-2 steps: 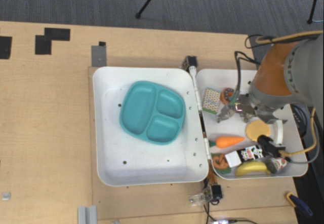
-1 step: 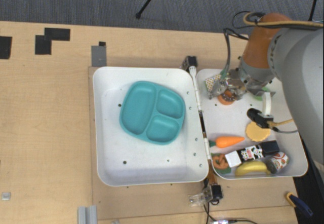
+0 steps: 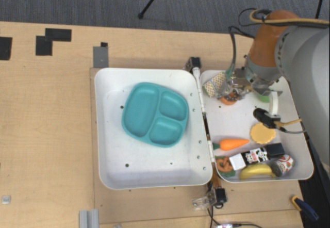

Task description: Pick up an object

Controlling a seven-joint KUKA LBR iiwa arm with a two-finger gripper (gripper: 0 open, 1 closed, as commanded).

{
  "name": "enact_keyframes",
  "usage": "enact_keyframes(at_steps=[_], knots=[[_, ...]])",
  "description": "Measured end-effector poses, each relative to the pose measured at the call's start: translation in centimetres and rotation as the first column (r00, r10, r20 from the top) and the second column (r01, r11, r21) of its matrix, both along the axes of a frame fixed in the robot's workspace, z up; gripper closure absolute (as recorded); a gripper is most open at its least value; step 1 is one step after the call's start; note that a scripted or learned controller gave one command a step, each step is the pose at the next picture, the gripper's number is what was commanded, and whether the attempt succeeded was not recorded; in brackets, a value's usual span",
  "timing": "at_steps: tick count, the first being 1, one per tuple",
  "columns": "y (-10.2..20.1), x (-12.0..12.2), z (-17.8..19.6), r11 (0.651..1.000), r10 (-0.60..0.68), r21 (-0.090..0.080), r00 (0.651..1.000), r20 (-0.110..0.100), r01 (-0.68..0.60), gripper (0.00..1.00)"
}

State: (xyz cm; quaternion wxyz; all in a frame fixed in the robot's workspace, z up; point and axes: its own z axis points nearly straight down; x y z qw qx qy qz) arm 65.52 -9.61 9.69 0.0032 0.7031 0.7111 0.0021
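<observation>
Yellow banana (image 3: 256, 171) lies at the nearest rim of the right bin (image 3: 304, 162), with a small white-and-black box (image 3: 249, 158) touching it at 11 o'clock and a dark can (image 3: 282, 164) at 2 o'clock. Beyond them sit an orange carrot (image 3: 233, 144) and a round yellow disc (image 3: 263, 133). At 9 o'clock, the left bin (image 3: 111, 118) holds a teal divided plate (image 3: 155, 113). Farthest, the gripper (image 3: 233, 88) hangs low over a small orange object (image 3: 228, 99) and a patterned pouch (image 3: 213, 86); whether it grasps anything cannot be told. Both bins rest on the wooden surface (image 3: 46, 134).
</observation>
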Motion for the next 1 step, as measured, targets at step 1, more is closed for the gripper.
enact_keyframes(at_steps=[1], knots=[[1.92, -4.65, 16.93, 1.000, -0.003, 0.001, 1.000, 0.000, 0.003, 1.00]])
